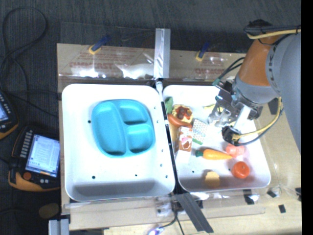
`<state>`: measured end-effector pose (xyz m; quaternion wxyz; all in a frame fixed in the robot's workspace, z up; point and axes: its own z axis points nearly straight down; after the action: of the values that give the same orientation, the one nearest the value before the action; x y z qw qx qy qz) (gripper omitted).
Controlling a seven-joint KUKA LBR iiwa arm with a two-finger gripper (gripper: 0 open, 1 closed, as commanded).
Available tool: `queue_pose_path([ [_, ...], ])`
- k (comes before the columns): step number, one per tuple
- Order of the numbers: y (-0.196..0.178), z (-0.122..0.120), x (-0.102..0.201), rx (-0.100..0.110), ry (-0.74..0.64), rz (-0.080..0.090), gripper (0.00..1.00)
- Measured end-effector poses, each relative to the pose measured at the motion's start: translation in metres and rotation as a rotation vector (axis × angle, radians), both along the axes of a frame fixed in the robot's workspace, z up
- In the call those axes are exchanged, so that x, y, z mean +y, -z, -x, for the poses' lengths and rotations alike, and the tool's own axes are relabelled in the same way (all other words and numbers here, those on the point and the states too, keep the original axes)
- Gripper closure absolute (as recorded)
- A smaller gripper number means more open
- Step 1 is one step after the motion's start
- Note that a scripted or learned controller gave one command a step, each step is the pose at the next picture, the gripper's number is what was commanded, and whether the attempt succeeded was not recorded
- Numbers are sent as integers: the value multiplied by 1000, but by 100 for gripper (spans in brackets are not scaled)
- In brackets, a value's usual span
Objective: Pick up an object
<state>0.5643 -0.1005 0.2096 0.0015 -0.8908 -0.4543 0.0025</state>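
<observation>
Orange round toy: a ball-like piece (240, 169) lies in the right bin (261, 180) toward its 5 o'clock corner, near the front wall.
Tan lump: a small yellowish piece (212, 178) sits at about 6 o'clock in the same bin, close to the front rim.
Carrot: an orange toy carrot (215, 154) with a green top lies flat, tip pointing to 3 o'clock, just behind the tan lump.
Pink piece: a small pink object (235, 151) lies at the carrot's tip, touching it or nearly so; I cannot tell which.
Cards and packets: a red-brown packet (185, 138) and a pale speckled green card (199, 131) lie side by side near the divider, at 9 o'clock in the bin.
Pizza-like toy: a piece with dark round toppings (181, 113) lies behind the packets, at about 10 o'clock.
Left bin: the white bin (78, 180) holds a blue divided tray (123, 127) with three sections, roughly centred.
Gripper: the claw (221, 115) hangs over the right bin's far half at about 1 o'clock, above bare floor, just right of the speckled card; how far it is open I cannot tell, and nothing is seen in it.
Arm: the grey arm with orange band (257, 65) enters from 2 o'clock.
</observation>
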Motion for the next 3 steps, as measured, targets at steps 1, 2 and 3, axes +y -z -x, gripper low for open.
queue_pose_path([
  [1, -8, 0, 0, 4, -2, 0, 100],
  [2, -8, 0, 0, 4, -2, 0, 0],
  [3, 121, 64, -56, -12, 337, 1, 0],
])
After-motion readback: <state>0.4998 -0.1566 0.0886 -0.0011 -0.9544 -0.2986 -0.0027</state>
